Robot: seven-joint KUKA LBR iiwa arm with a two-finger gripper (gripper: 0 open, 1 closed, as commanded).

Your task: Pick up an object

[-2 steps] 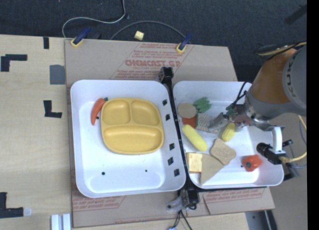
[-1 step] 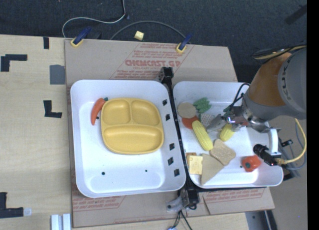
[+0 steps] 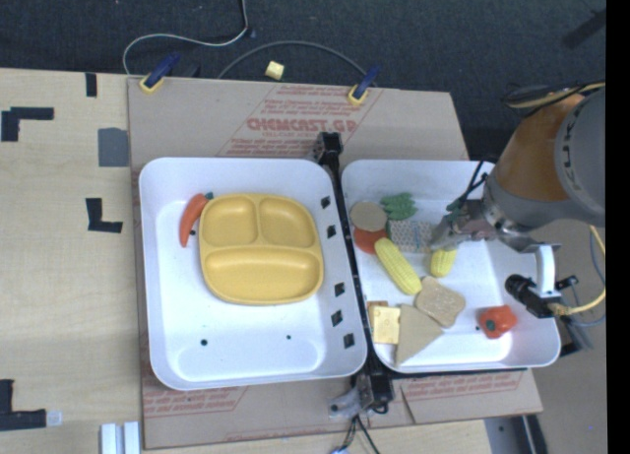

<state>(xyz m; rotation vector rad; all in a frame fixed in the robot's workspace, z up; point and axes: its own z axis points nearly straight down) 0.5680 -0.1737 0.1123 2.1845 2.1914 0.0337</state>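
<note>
corn piece [image 3: 442, 263] beside corn cob [image 3: 398, 265] (crowded)

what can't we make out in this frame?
- Gripper in the camera view: blurred and small, its state cannot be told.
- Short corn piece in the camera view: contact with the gripper unclear.
- Tan slices in the camera view: too small to identify.
- Arm: cut off by the right edge.

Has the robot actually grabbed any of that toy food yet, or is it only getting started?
Nothing looks picked up yet. The gripper is low in the right bin, right at the small yellow corn piece, but whether it has it between its fingers can't be told. The long corn cob, bread slices and red pepper lie in that bin. Gripping and lifting remain.
</note>
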